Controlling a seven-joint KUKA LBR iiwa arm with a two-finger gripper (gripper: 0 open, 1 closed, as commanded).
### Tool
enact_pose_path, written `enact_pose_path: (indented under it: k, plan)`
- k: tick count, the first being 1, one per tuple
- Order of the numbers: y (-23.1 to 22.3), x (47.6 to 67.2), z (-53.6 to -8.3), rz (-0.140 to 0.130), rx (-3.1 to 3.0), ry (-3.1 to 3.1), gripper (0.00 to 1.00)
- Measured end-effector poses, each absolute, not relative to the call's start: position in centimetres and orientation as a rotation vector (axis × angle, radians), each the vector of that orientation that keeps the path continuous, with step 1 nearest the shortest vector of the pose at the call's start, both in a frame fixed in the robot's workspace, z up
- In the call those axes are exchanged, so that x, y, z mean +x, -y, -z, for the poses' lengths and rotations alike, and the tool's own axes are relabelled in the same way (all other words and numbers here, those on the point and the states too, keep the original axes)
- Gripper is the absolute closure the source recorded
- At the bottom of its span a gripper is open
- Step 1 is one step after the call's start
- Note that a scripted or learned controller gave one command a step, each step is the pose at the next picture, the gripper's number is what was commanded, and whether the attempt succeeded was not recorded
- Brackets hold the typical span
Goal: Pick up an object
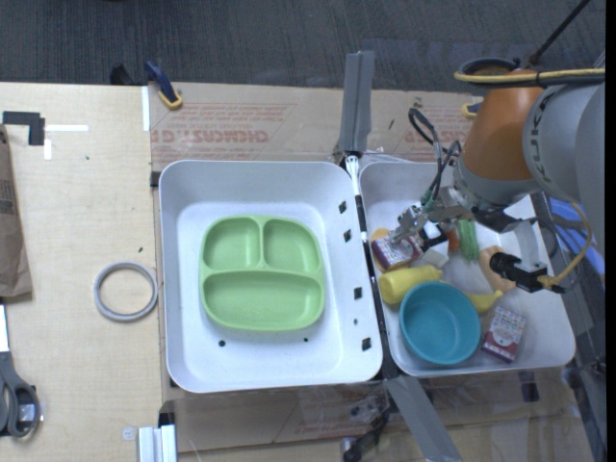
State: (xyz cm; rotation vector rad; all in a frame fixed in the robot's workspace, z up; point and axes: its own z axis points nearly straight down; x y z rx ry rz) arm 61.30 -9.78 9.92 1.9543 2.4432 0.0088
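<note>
Yellow object (pixel 408 282) between blue bowl (pixel 440 323) and gripper (pixel 416 221).

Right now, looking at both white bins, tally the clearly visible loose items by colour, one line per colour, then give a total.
Green: 1, the divided plate
Blue: 1, the bowl
Yellow: 1, the squash-like toy
Red and white: 1, the small packet
Total: 4; items under the gripper are too cluttered to count.

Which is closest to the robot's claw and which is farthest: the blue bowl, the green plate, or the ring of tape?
From the gripper in the right bin:
1. Blue bowl, same bin, just below it in the camera view.
2. Green plate, in the left bin.
3. Ring of tape, out on the bench, far left.
</note>
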Motion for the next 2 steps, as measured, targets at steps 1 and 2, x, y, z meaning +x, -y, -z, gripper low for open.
enact_pose_path:
  k: [1, 2]
  plan:
    - [10.0, 61.4, -10.9, -0.011, 1.958, -2.436, 1.0]
    - [1.5, 65.9, -21.3, 0.002, 1.916, -2.49, 1.0]
